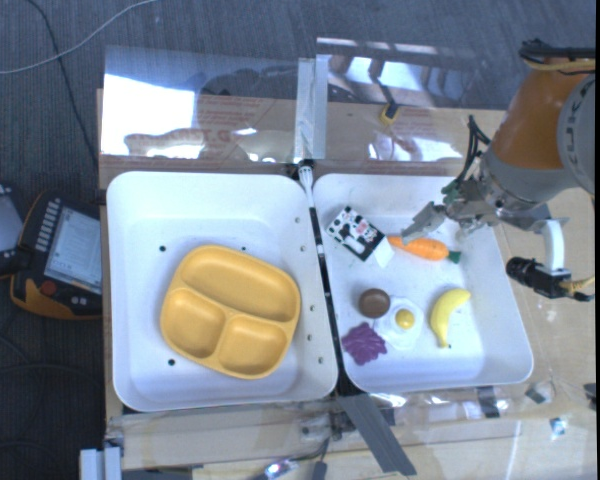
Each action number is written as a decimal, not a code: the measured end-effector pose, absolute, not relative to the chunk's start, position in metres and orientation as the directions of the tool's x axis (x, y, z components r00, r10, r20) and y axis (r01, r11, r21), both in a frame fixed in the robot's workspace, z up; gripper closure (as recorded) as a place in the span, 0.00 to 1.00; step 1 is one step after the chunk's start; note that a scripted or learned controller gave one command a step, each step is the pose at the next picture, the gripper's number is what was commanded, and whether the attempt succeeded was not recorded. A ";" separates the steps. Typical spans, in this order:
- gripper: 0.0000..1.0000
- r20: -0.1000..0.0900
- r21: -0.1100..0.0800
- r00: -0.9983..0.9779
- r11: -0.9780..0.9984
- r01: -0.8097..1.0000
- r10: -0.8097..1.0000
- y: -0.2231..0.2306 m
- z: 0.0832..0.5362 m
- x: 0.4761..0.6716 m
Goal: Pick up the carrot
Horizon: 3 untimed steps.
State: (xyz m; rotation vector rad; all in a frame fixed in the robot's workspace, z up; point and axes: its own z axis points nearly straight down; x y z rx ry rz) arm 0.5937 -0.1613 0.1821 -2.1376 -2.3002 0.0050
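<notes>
The carrot (421, 249) lies on the floor of the right bin (500, 363), directly under and just left of the gripper (432, 220), so the lift is not yet done. The gripper hangs low over its orange body with jaws spread, one finger (421, 221) slanting toward it; closing and raising are left, as I judge

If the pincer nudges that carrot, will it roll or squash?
The carrot looks like a rigid toy, so it probably won't squash. Its round, tapered body lies flat in the right bin, so a sideways push may roll it in an arc. Its smooth surface may slip.
</notes>
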 end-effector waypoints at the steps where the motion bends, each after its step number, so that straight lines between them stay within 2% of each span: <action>1: 0.00 -0.005 0.010 -0.117 0.117 0.993 0.993 -0.190 0.090 0.605; 2: 1.00 -0.004 0.015 -0.117 0.117 0.993 0.993 -0.189 0.102 0.606; 3: 1.00 -0.001 0.001 -0.559 0.559 0.829 0.829 -0.132 0.181 0.607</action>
